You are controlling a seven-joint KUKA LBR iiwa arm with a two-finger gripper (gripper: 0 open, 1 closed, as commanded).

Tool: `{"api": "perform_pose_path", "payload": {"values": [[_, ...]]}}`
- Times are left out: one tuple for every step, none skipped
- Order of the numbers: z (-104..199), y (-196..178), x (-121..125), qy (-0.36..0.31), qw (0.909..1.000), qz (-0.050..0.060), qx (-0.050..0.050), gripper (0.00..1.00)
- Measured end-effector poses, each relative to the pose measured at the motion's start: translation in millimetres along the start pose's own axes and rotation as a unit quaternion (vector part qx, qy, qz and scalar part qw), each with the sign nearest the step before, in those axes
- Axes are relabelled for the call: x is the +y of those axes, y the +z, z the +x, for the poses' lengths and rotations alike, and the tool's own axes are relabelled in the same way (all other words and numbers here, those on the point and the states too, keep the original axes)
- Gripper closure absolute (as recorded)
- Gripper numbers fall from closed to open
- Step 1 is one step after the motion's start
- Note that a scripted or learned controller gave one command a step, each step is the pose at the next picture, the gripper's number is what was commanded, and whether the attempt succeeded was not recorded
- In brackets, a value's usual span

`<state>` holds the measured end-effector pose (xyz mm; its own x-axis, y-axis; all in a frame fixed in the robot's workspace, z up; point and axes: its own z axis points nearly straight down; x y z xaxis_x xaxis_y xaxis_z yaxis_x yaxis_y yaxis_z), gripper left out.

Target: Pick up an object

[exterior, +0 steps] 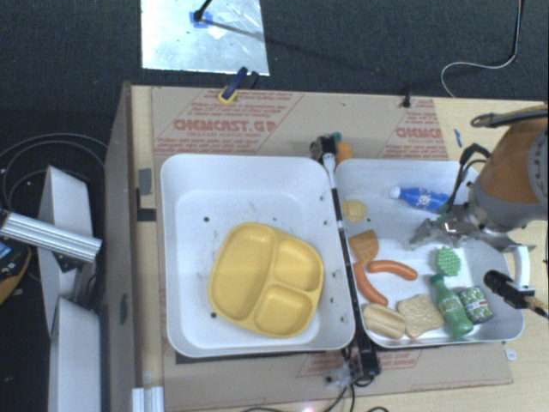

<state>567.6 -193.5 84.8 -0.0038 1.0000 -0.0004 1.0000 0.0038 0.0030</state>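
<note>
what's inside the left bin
The left bin holds a yellow divided tray with three compartments, nothing in them. A few dark specks dot the bin floor. Whatever lies beneath the tray is covered.

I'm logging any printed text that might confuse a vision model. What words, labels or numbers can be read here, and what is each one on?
"CHEMCAST G P": red print on the brown board under the bins, at its upper left.
The same red print repeats at the board's upper right, partly hidden; not fully readable.
Blue bottle: label too small to read.
Green bottle and green can: labels blurred.
</note>
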Motion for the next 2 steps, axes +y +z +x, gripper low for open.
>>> {"api": "perform_pose_path", "payload": {"values": [[-7.2,0.4,-36.3,0.001,1.0,0.001,0.0,0.0],[10.5,0.0,21.3,0.0,1.0,0.0,0.0,0.0]]}}
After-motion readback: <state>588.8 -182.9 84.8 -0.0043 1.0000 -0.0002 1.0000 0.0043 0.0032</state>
